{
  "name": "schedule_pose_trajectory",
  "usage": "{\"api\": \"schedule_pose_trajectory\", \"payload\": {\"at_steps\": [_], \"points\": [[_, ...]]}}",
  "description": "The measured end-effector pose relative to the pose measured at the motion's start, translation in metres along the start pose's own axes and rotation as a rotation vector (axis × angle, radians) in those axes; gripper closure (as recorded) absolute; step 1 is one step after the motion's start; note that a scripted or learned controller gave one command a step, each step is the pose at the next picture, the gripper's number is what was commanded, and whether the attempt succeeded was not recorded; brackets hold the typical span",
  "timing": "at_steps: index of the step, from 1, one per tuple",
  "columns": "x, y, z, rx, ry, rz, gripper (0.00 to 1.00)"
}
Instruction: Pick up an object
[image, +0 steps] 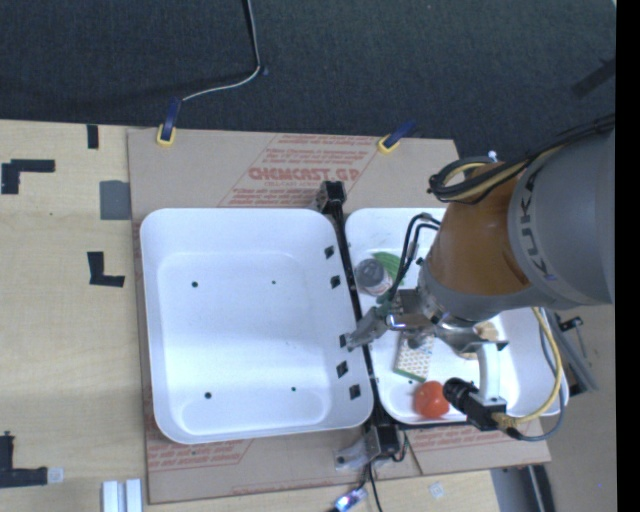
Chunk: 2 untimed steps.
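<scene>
You see the left bin (240, 320), then the gripper (408, 325) over the right bin (528, 380). If its fingers are spread or pressed together, you cannot tell. Just below it lies a pale patterned card (413, 357), then a round red-orange ball (432, 400).
</scene>
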<state>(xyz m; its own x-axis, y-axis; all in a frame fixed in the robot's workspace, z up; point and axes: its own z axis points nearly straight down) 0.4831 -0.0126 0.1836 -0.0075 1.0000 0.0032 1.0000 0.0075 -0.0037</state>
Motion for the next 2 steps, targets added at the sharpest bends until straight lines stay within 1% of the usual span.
{"api": "schedule_pose_trajectory", "payload": {"at_steps": [1,2], "points": [[-0.026,0.000,-0.037,-0.005,-0.004,0.008,0.00],[-0.092,-0.002,0.009,0.003,-0.006,0.014,0.00]]}}
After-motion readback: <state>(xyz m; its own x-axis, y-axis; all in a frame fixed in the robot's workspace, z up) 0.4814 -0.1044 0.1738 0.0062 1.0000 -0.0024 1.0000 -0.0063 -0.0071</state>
